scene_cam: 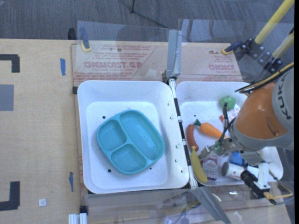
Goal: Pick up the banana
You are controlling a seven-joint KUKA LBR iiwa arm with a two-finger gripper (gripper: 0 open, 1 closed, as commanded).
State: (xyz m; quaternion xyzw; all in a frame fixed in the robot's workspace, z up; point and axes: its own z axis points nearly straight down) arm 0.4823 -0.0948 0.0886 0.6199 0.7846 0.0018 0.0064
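Desk: light wood, carrying two shallow white bins side by side.
Left bin: holds a teal divided plate.
Right bin: holds small toys, with the arm reaching in over it.
Pincer: low in the right bin near the toys; whether wide or narrow, I cannot tell.
Banana: yellow, lying along the right bin's left wall near the front corner, just left of the pincer.
Carrot: orange, behind the banana.
Sausage: red, just left of the carrot.
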